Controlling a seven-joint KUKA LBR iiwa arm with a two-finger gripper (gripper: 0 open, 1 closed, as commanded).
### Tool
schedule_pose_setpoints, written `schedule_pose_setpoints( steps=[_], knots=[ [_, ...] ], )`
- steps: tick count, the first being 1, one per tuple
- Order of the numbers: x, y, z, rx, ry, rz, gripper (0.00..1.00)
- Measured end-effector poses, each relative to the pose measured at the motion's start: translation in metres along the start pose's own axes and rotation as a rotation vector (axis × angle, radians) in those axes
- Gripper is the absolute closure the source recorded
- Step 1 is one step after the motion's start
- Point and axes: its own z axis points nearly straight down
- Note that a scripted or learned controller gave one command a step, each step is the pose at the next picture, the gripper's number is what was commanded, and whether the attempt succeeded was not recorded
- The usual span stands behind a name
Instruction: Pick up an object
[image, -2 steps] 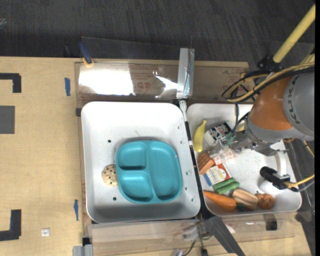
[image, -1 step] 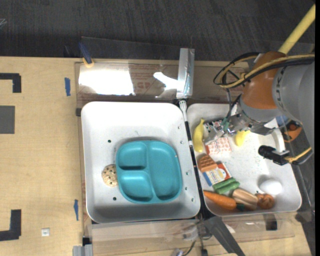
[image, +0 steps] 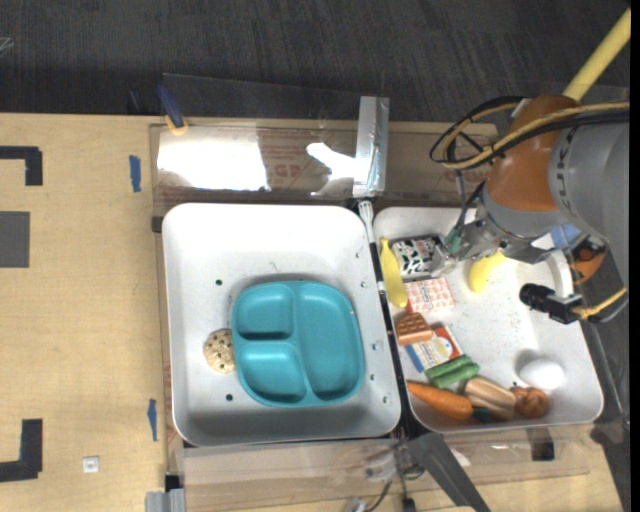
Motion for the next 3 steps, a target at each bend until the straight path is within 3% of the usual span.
schedule_pose_setpoints(
  steps=[1,2,3],
  knots=[
    [0.001,-0.002,0.003,0.008,0.005,0.0,0.0],
    [-0.056,-0.071,-0.046,0.021,0.008,0.138,0.0],
    [-0.049,-0.031,0.019,0.018,0.009,0.033,0.0]
  ],
)
